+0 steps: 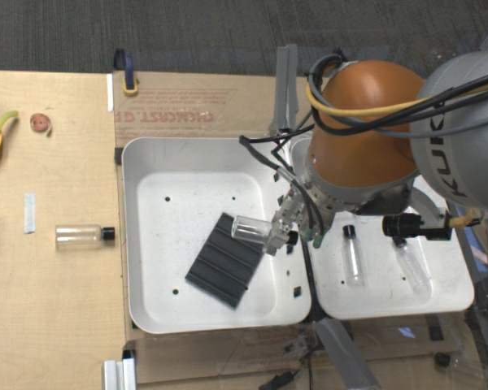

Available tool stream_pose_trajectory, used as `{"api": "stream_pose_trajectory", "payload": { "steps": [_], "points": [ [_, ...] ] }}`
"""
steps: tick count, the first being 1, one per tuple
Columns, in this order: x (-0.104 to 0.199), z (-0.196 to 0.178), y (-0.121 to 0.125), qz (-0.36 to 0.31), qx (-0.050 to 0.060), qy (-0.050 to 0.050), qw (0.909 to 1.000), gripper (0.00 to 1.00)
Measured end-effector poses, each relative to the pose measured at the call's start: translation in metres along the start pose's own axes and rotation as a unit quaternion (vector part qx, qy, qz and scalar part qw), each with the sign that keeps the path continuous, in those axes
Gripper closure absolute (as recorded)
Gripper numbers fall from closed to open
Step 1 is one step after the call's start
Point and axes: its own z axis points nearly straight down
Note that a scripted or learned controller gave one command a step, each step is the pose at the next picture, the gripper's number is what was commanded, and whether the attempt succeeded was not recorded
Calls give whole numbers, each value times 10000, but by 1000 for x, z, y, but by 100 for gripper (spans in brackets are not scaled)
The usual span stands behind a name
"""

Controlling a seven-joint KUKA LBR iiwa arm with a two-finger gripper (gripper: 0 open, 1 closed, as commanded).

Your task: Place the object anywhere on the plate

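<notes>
I'm seeing the dark ribbed plate [225,260] lying flat in the left bin [146,242], tilted, its long axis running from lower left to upper right. Just past it, I'm holding a clear vial [248,228] in the end effector [278,236], the fingers closing around the vial's right end, so the vial is hovering over the plate's upper right corner with its long axis running sideways. The plate is sitting directly below and left of the end effector, so I'm judging a short lowering should do. Farther right, two more vials [352,254] are lying in the right bin [439,295]. One bottle [83,235] is lying out on the table [49,299].
</notes>
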Motion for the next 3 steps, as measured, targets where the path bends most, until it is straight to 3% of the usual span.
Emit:
{"api": "stream_pose_trajectory", "payload": {
  "steps": [1,2,3],
  "points": [
    [40,73,58,173,5,3,9999,100],
    [-55,64,25,-380,-6,-14,9993,100],
    [11,107,78,-1342,3,5,9909,100]
  ]
}}
